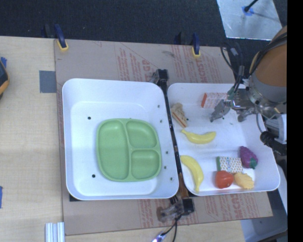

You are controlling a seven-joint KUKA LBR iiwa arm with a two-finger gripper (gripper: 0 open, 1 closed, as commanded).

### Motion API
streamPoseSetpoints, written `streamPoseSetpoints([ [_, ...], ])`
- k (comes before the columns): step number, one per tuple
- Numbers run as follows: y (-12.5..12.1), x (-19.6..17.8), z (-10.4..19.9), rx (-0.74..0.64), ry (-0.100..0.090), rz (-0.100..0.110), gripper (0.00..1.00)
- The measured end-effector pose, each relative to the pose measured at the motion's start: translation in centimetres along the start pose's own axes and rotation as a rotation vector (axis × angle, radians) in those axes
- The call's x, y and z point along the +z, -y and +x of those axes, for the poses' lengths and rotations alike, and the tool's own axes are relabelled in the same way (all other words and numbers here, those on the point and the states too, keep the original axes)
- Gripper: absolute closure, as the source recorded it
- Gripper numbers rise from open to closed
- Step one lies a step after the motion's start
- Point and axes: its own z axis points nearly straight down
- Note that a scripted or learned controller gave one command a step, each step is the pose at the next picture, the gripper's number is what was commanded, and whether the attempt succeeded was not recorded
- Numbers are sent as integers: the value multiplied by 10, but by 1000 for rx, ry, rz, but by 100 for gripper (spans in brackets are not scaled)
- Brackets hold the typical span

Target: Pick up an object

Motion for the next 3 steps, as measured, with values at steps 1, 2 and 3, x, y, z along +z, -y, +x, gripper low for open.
streamPoseSetpoints([
  [1, 59, 17, -74, 1, 0, 0, 0],
  [2, 73, 104, -72, 0, -2, 0, 0],
  [3, 20, 103, 17, -3, -2, -2, 0],
])
